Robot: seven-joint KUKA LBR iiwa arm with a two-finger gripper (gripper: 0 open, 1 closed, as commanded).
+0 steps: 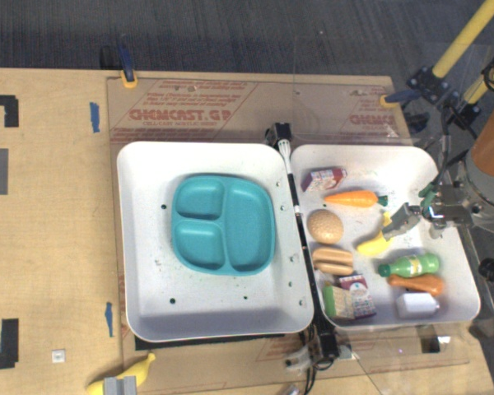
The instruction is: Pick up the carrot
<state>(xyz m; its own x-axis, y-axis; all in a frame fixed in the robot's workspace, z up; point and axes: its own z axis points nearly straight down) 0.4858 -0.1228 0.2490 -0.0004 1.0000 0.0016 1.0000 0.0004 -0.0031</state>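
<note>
Carrot lying flat in right bin, near bread roll; hand just right of it, finger state unclear.

orange carrot, flat, right bin's back

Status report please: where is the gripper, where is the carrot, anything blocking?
Gripper over right bin, holding nothing. Carrot lying free, left of gripper. Yellow piece close below gripper.

Teal divided plate, left bin
</note>
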